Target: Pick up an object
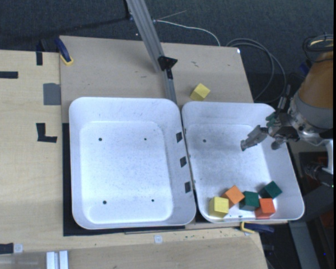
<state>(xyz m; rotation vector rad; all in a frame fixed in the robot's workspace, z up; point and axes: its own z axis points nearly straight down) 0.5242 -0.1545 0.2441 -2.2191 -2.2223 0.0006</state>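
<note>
Approach is judged underway: the open, empty gripper (261, 139) is poised above the right bin (224, 125), and descent toward the orange cube (234, 194) is needed.

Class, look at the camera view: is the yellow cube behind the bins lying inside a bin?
No, that yellow cube rests on the bench board just beyond the right bin's far rim.

Both white bins (126, 108) look like smooth, faintly speckled plastic; the bench (22, 167) is pale matt wood, the slanted rail (148, 29) dull metal
</note>
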